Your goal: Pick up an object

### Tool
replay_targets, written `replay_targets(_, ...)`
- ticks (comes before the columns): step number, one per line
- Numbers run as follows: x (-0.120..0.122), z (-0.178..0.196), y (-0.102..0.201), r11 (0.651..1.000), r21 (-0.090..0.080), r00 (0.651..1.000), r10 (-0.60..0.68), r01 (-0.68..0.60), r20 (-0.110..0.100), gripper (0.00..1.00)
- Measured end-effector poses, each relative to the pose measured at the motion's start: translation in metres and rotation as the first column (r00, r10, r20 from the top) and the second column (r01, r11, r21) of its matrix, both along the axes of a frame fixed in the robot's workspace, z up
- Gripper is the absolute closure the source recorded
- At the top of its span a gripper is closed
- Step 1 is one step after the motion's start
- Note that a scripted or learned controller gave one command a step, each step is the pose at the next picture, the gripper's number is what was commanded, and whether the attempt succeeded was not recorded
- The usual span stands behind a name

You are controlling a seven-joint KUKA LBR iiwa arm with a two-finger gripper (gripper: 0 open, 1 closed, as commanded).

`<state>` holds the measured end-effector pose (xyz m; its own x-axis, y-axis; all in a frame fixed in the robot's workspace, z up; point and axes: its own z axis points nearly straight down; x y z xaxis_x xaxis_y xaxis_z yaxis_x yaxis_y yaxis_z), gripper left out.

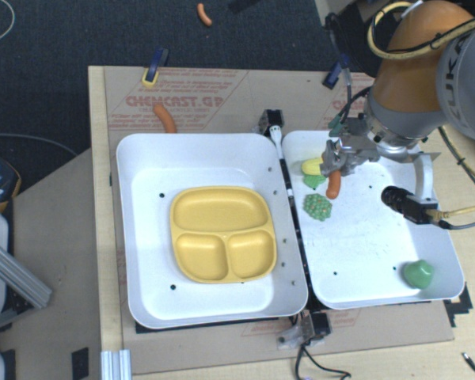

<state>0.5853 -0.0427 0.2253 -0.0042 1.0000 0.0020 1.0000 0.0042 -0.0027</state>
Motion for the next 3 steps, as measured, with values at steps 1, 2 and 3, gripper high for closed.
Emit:
replay_targets(1,-0.023,-0.008,0.047,1.0,0.0,1.0,0.0,0.0,-0.002,1.0)
replay_targets(2,-0.034,-0.012,0.095,1.0,0.0,1.0,0.001,-0.001,-0.001,1.0)
replay_targets(3,-0.044,-0.003,0.101,1.0,-0.001,1.0,-0.003,0.003,-0.001,1.0)
